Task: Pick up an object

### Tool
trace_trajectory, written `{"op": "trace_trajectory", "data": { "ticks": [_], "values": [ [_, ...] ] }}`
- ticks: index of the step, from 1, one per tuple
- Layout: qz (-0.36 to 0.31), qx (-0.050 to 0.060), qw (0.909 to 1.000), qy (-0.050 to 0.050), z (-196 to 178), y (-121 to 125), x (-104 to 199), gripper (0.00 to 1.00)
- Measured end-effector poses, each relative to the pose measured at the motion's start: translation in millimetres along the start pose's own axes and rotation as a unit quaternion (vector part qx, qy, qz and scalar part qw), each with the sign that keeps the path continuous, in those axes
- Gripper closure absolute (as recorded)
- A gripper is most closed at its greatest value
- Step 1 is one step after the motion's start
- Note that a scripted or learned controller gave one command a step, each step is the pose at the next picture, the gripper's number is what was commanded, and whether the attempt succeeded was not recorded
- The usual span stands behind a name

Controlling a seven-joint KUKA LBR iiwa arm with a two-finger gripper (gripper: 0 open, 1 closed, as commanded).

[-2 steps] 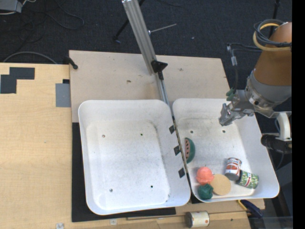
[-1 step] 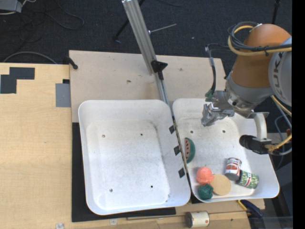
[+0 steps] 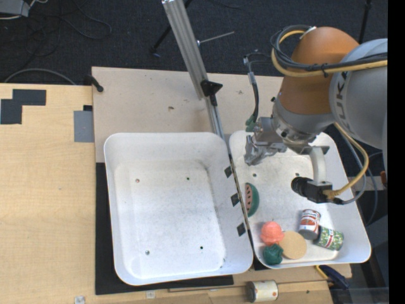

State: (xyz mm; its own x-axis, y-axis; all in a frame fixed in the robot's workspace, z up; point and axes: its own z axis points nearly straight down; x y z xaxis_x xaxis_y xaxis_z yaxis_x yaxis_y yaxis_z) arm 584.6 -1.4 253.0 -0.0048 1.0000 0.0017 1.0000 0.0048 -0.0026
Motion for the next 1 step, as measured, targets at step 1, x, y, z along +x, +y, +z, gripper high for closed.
{"op": "trace_trajectory", "data": {
  "ticks": [1],
  "values": [
    [0.0,0.0,1.0,0.0,2.7,6.3,59.9,1.0]
  ]
}}
